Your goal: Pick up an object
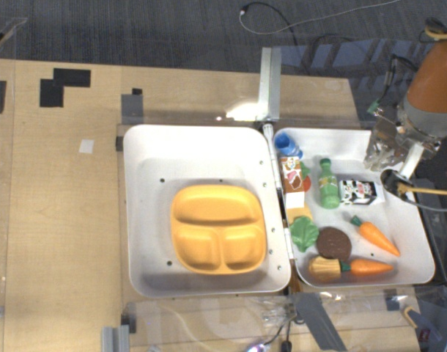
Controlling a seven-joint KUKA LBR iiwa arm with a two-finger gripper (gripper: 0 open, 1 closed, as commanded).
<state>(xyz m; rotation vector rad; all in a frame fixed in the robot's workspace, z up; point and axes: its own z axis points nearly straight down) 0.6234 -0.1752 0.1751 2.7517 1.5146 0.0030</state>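
dark carpet runs behind a pale wooden desk (55, 218) that carries two shallow white bins side by side, so one can serve as the source of things and the other as somewhere to put them. left bin (146, 167) bears a yellow divided tray (218, 227), lying flat near its middle. right bin (421, 251) is crowded with small toy foods, laid loose and close together, which gives the arm many candidates but little free room around any one.

along its left wall lie a blue-capped bottle (286, 144), a small red carton (293, 174) and a green leafy piece (304, 233). a green bottle (327, 184) sits near the middle, a black-and-white carton (357, 191) just beside it. toward the front are a brown round cookie (333, 243), a carrot (375, 238) and a second carrot (370, 267) lying flat.

claw (385, 152) hangs at the right bin's far right corner, above the black-and-white carton, nothing visible between its fingers; whether they stand apart or together i cannot tell. by my judgement the pick has not yet been made, and that carton is the nearest target.
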